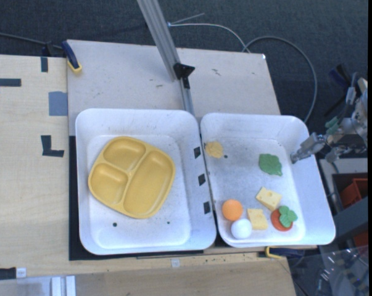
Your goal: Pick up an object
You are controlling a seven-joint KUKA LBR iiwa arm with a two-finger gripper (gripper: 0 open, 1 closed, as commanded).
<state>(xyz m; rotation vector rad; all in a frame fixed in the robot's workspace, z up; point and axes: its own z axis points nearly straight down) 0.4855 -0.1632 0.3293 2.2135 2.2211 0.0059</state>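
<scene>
Over at the right rim of the right-hand bin (309, 165) sits the tool (303, 150), a grey tip poking in just above the bin's edge. Whether it is spread or clenched cannot be told from here; the tip is small and blurred, and nothing shows between it. It touches none of the pieces below.

Nearest to it lies a green leafy piece (270, 164), a little to the left on the bin floor and clear of its neighbours. Further down the same bin comes a tight cluster: a yellow cheese wedge (269, 198), a smaller yellow block (257, 218) just beside it, an orange ball (232, 209), and a white ball (241, 229) touching the orange one from below. At the lower right corner sits a red piece with green leaves on top (283, 218), pressed close to the cheese wedge. Up near the bin's left wall a small yellow scrap (214, 149) lies alone, well apart from the rest.

The left-hand bin (87, 184) carries a yellow divided plate (132, 176) with three compartments, set at a tilt in the middle of the floor.

Behind both bins a silver pole (158, 26) slants across the pale worktop (130, 73), ending in a black clamp (183, 71) near the gap between the bins. A thin cable (284, 45) loops over the dark floor at the upper right.
</scene>
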